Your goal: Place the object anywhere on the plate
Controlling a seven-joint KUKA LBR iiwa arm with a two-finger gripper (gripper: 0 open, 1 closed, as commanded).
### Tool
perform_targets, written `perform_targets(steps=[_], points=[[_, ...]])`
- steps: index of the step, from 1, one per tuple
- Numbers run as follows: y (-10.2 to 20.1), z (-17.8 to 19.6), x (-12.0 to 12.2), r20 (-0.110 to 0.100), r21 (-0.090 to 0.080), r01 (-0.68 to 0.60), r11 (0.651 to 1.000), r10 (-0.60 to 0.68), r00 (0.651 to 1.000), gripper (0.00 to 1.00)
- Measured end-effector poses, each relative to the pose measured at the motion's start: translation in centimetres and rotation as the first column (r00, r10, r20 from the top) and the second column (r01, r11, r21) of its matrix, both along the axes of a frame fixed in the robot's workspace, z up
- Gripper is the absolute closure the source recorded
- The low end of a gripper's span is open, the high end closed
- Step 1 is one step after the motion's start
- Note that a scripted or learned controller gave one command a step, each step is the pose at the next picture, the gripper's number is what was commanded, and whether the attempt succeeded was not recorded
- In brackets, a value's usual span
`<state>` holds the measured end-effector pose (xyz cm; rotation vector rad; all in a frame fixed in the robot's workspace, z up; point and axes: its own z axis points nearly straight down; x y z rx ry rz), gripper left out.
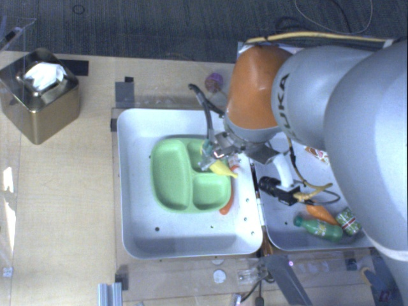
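A brass-coloured box point(39, 104) with crumpled white stuff inside stands on the surface point(57, 222), well left of the bins. In the right bin point(280, 233) lie a green bottle point(319, 227), a carrot point(320, 213) and a small can point(349, 221), close together.

Plate point(171, 174) green plastic, smooth, matt. Bins point(137, 190) white glossy plastic. Tabletop point(57, 203) pale wood; arm point(338, 113) smooth grey metal.
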<state>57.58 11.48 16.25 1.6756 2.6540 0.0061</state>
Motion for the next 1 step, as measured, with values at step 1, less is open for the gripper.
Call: perform_targets(steps=[1], points=[[-0.05, 0.03, 0.02, 0.0, 0.0, 0.001, 1.0, -0.001, 1.0, 0.0]])
